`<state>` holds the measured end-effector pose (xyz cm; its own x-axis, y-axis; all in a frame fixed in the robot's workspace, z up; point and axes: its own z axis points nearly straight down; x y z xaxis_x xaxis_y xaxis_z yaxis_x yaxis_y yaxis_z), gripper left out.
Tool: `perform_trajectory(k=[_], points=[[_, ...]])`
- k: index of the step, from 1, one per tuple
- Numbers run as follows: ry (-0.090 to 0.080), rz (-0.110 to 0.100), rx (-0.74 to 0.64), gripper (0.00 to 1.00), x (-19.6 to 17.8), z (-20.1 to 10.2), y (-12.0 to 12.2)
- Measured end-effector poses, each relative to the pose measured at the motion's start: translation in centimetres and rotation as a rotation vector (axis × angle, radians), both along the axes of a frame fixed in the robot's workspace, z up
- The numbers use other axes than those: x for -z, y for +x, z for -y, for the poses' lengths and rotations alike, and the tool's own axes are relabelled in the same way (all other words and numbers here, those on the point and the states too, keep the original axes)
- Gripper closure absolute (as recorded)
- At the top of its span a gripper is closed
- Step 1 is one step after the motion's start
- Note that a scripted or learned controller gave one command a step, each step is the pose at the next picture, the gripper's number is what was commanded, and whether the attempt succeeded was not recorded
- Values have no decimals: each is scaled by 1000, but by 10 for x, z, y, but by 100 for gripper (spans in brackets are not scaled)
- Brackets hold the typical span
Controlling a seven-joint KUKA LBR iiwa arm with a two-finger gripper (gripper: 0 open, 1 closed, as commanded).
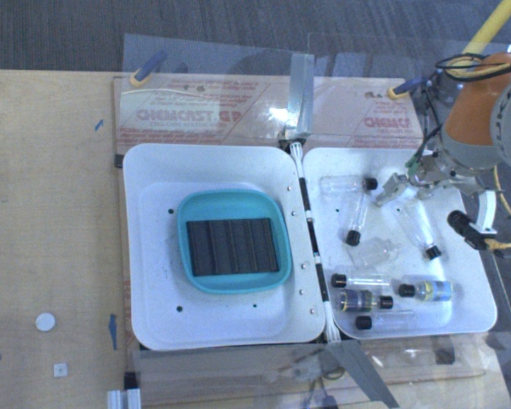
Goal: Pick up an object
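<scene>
Approach step, nothing grasped yet. Pincer (398, 186) at 12 o'clock of right bin (485, 309), low over clear vials; fingers apart, nothing between them. Nearest vial (357, 218) just beside at 7 o'clock, more vials (375, 300) at 6 o'clock. Left bin (145, 228) carries teal tray (187, 216). Next: centre over 1 vial, descend, close.

arm (485, 118) cut off by right edge, most of it out of frame. pincer (398, 187) too small and blurry to read. clear vials (358, 211) in right bin (485, 309) hard to count, outlines melt into white.
</scene>
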<state>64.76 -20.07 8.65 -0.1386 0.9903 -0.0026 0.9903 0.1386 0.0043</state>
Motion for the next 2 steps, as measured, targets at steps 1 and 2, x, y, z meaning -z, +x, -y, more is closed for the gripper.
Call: perform_trajectory(k=[1, 2], points=[[0, 0, -15, 0, -45, -48, 21], [1, -5, -29, 0, -48, -6, -36]])
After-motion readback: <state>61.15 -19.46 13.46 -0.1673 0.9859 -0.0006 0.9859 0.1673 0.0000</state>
